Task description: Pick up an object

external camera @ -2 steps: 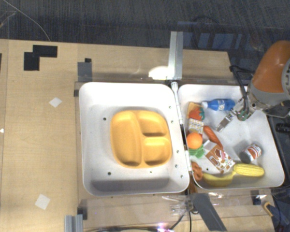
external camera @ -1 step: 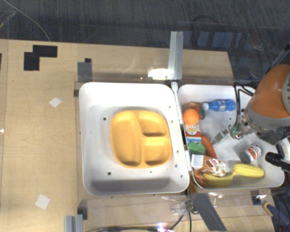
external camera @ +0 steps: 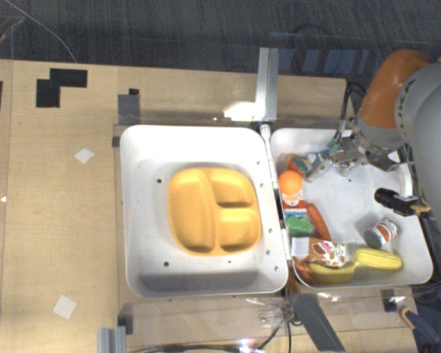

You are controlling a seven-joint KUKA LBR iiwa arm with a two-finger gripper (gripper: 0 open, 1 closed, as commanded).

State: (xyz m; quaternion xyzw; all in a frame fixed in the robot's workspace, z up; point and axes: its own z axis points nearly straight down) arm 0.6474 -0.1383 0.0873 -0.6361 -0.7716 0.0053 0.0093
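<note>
Arm [external camera: 415, 98] enters from the right, over the right bin's [external camera: 353, 201] far edge. Hand [external camera: 336, 159] sits low near that bin's far-left corner; whether it is open or closed cannot be told, and nothing is visibly gripped.

Right bin contents: orange ball [external camera: 291, 180] against the left wall, just beside the hand; green block [external camera: 300, 226] and red piece [external camera: 317, 219] nearer along that wall; patterned packet [external camera: 326, 252] and banana [external camera: 332, 272] at the near-left corner; corn cob [external camera: 378, 259] along the near edge; small can [external camera: 383, 232] toward the near-right.

Left bin [external camera: 143, 197] holds a yellow divided tray [external camera: 213, 208], centred. Both bins rest on the desk [external camera: 51, 219].
</note>
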